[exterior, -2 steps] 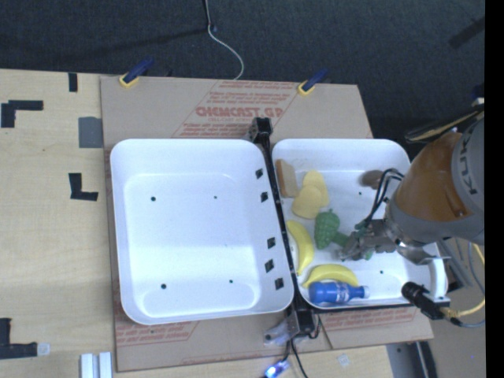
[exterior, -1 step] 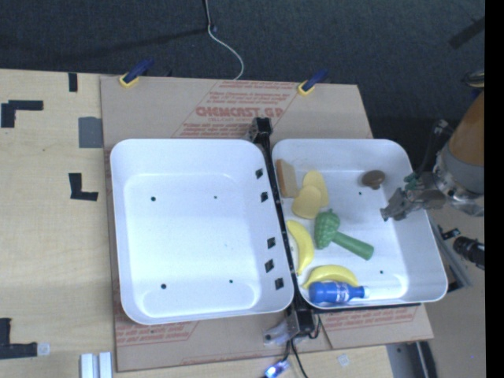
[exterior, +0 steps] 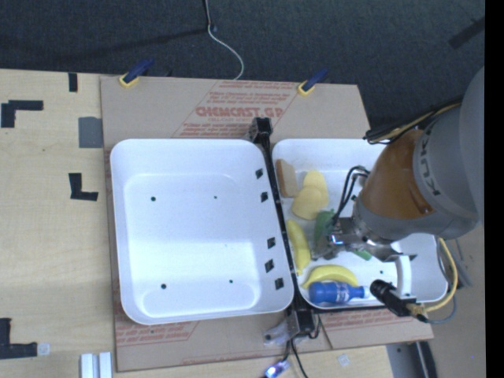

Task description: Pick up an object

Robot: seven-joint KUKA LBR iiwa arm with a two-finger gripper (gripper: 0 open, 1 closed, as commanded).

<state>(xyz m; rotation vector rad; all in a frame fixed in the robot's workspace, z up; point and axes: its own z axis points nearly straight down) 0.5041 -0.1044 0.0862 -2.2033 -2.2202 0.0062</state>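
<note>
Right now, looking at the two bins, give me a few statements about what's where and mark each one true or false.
1. The blue bottle lies in the right bin. True.
2. The banana lies in the left bin. False: it lies in the right bin, beside the bottle.
3. The arm reaches over the right bin. True.
4. The bottle stands upright. False: it lies on its side.

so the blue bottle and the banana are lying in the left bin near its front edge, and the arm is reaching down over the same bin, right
Not quite: the bin is wrong. The camera view shows the blue bottle and the banana lying in the right bin, near its front edge. The arm is reaching down over that same right bin. The rest stands.
</note>
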